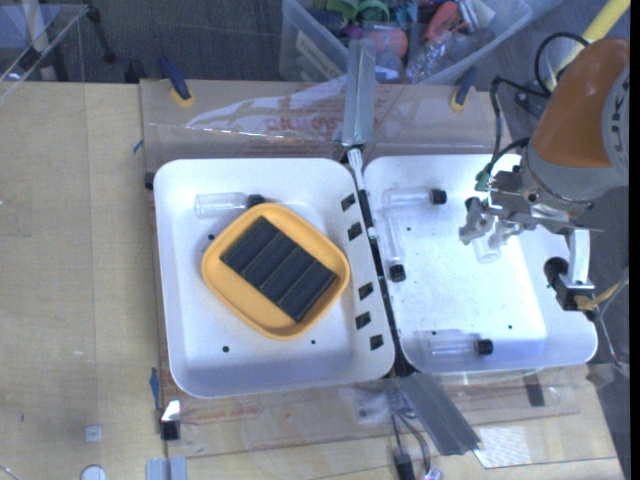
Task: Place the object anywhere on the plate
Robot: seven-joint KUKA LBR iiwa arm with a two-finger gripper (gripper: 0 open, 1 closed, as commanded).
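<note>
Yellow plate (275,270) with a dark ribbed centre sits in the left bin (185,353), well to the left of the claw (487,230). That claw hangs over the right bin (530,343); whether it is open or closed I cannot tell. Clear vials with black caps lie around it: one (412,198) up-left of it, one (455,346) below it, one (388,253) to its left by the divider, and another (222,204) far left, just beside the plate's upper edge.

Clear tub (400,18) of colourful clutter behind the bins (180,358).
</note>
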